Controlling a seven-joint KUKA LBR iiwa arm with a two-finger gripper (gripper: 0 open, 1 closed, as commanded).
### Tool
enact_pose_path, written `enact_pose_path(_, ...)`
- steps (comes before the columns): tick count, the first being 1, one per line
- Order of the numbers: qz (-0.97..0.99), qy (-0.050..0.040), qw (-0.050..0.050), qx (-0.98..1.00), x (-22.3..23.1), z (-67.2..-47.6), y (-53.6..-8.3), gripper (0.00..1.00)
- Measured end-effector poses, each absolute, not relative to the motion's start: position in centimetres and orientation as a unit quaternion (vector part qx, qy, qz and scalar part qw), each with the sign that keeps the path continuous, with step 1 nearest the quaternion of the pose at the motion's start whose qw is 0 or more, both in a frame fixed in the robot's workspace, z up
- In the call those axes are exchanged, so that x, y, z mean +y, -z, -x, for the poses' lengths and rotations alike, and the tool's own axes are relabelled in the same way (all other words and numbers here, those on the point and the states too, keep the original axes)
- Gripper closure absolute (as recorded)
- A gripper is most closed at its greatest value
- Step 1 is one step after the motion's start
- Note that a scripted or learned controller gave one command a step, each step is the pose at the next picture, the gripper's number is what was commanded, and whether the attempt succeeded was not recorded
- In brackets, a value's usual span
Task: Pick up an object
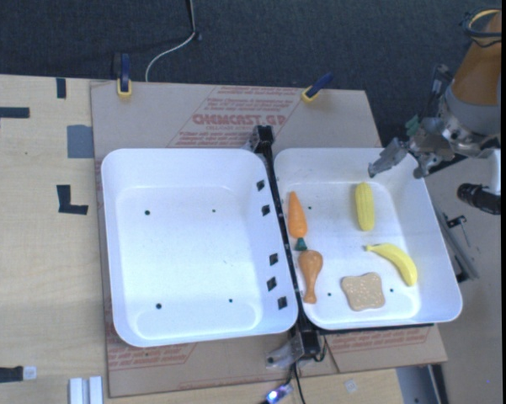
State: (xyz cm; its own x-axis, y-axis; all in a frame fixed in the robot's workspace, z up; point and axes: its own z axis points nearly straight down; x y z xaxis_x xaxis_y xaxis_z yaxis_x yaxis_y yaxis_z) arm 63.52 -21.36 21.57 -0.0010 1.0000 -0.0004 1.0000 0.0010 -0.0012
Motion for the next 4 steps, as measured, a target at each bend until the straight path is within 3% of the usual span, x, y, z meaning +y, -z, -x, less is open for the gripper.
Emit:
enact_pose_path(1, 0.706, -0.0019, 0.003, -0.708, -14.8, -58.2, -7.8, 0.00)
enact_pose_path(2, 0.704, 0.0038, -0.004, -0.711, -6.2, -64.4, -19.1, 0.00)
enact_pose_path(3, 0.709, -0.0020, 0.001, -0.705, -11.2, -56.8, -20.2, 0.00)
enact_pose_path(4, 0.706, -0.0017, 0.003, -0.708, -6.0, -51.9, -18.9, 0.00)
